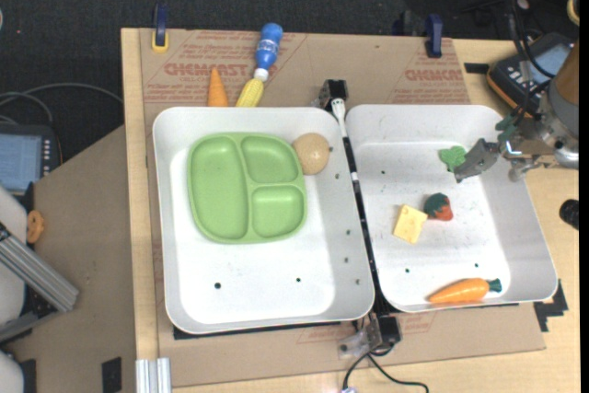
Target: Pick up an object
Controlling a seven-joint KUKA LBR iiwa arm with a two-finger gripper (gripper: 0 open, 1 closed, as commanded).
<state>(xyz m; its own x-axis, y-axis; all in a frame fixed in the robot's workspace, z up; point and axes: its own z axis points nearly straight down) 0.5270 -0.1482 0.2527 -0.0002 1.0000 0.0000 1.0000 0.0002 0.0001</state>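
In the right bin [515, 225] lie a yellow cheese wedge [410, 224], a small red and green fruit [439, 207], an orange carrot [460, 291] near the front rim, and a small green leafy piece [451, 156] at the back. My gripper [471, 164] reaches in from the right over the bin's back right part. Its grey tip sits right beside the green piece, touching it or nearly so. I see nothing held in the gripper.
The left bin [248, 290] holds a green divided plate [247, 187] and a tan ball [312, 152]. Behind the bins on the cardboard lie a blue-capped bottle [267, 48], an orange cone [216, 88] and a yellow piece [249, 92]. Clamps and cables line the bench edges.
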